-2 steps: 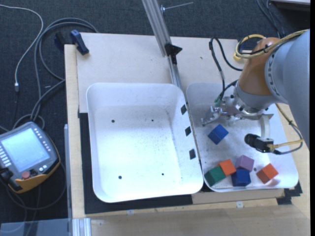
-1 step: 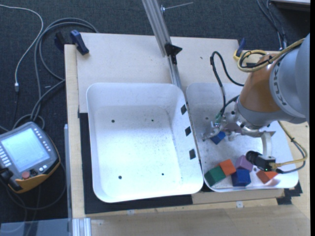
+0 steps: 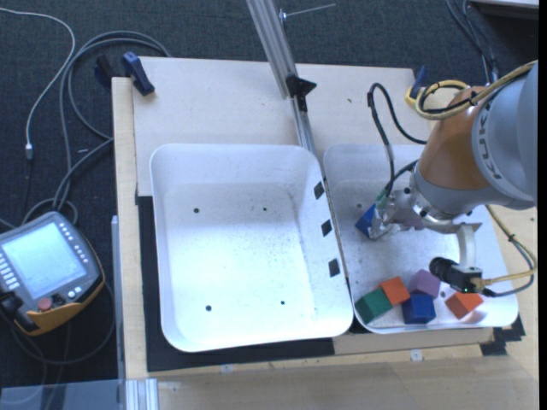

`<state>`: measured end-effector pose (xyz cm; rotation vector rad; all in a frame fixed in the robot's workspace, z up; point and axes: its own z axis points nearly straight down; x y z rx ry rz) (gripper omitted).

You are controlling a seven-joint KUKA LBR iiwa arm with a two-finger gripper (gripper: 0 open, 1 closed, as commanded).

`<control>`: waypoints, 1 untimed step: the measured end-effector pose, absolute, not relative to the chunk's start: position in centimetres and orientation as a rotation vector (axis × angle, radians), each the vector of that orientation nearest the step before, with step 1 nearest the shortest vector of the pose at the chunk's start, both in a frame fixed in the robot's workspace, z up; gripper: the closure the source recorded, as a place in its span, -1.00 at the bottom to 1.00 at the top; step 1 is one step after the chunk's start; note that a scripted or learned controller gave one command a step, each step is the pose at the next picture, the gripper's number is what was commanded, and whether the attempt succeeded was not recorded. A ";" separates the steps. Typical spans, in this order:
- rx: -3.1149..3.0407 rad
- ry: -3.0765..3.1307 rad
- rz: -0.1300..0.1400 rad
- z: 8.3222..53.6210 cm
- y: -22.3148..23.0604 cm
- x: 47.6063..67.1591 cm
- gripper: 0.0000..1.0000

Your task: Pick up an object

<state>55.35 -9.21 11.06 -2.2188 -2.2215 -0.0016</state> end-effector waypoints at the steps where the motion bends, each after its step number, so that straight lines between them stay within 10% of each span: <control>1: -2.219 -2.221 -0.001 11.0 -9.2 55.3 -1.00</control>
